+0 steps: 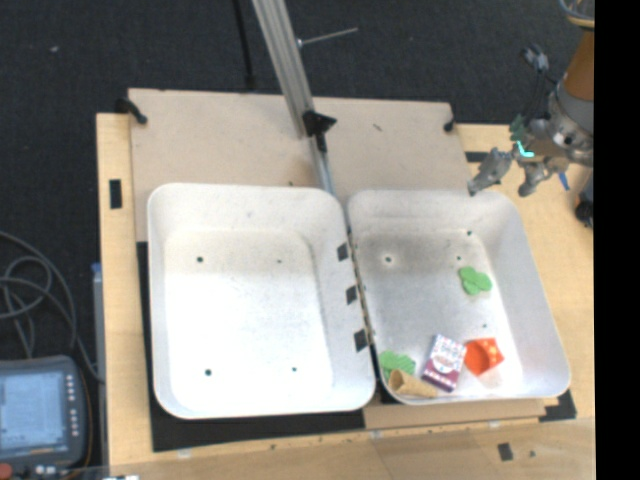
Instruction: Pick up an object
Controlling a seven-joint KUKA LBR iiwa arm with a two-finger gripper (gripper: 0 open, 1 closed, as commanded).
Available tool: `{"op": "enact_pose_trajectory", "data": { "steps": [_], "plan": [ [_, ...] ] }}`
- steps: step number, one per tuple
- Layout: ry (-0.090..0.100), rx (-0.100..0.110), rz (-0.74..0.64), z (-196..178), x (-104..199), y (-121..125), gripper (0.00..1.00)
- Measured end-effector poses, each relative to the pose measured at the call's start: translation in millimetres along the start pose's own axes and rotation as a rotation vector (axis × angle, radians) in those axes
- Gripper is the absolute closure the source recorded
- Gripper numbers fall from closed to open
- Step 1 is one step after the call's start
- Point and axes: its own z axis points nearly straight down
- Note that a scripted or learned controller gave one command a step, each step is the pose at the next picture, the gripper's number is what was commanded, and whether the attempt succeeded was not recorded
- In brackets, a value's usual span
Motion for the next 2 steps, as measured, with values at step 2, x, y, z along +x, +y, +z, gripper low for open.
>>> {"op": "enact_pose_trajectory", "data": {
  "steps": [2],
  "plan": [
    [-0.002, -0.002, -0.007, 39, 2, 3, 0.0]
  ]
}}
